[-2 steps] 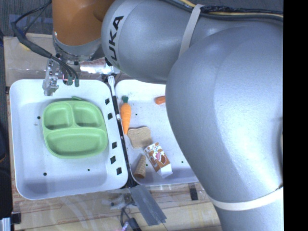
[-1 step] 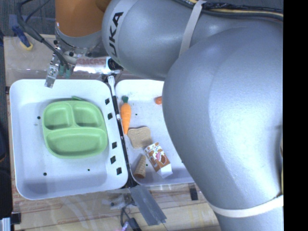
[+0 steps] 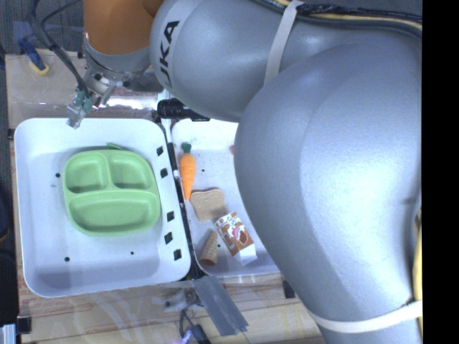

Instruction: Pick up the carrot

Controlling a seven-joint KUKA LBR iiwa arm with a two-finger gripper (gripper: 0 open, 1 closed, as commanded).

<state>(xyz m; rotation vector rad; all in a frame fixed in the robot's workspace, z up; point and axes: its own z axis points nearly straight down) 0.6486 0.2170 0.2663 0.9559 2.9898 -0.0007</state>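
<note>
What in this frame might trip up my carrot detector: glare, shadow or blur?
Camera view: the carrot is sharp and evenly lit by the bin wall; glare streaks the bench behind the left bin; the arm looms large and hides much of the right bin.

Bright, even light; soft shadows

Bin wall and bread flank carrot.

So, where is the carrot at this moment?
The carrot lies in the right bin, close to its left wall, with the slice of bread just below it in the camera view.
</note>
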